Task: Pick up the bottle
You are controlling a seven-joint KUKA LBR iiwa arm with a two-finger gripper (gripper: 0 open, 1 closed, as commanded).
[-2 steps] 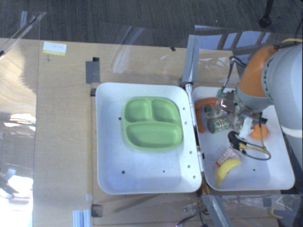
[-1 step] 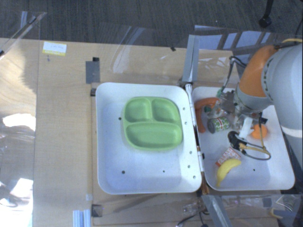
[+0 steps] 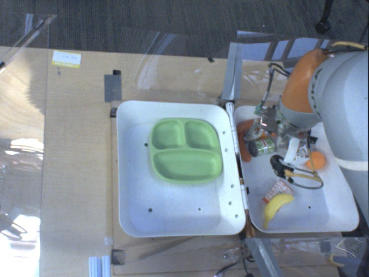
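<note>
a: we take the banana [image 3: 275, 205] as our reference; it lies in the right bin [image 3: 340, 218], near that bin's front edge. where do we log the bottle?

b: we log the bottle [image 3: 262, 147] behind the banana and slightly to its left in the view. it lies on its side on the bin floor, with its orange cap end turned toward the left bin [image 3: 132, 212].

a: and the gripper?

b: we find the gripper [image 3: 270, 126] farther back from the banana again, close over the bottle's far side. the grey arm [image 3: 340, 103] with its orange band comes in from the banana's right. we cannot tell whether the gripper is released or clenched, nor whether it touches the bottle. the bottle shows resting on the floor, not lifted.

a: other items?

b: a small red and white packet [image 3: 278, 190] sits just behind the banana, at its upper tip. an orange ball [image 3: 316, 161] lies behind the banana and to its right. a reddish object [image 3: 245, 126] lies well behind and to the left; we cannot identify it. a green divided plate [image 3: 185, 150] rests in the left bin, well to the banana's left
</note>
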